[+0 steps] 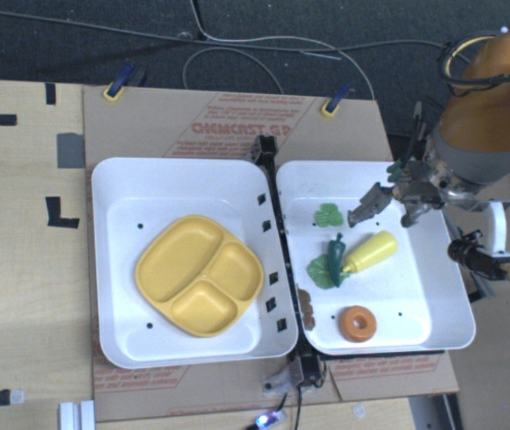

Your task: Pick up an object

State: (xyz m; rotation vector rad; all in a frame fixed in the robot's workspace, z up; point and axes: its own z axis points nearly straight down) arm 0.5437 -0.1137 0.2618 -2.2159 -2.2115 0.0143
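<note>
My gripper (387,212) hangs over the back of the right bin (443,321), open, with nothing between its fingers. One finger (363,211) points left toward a small green leafy piece (328,214). Just below the gripper lies a yellow oblong object (370,252), tilted, its lower end touching a dark green vegetable-like toy (329,268). An orange ring (358,322) sits near the bin's front wall.
The left bin (111,240) holds a yellow divided plate (199,274). A small brown object (306,309) lies by the right bin's left wall. The grey arm with its orange band (480,97) stands at the right, with cables behind the bins.
</note>
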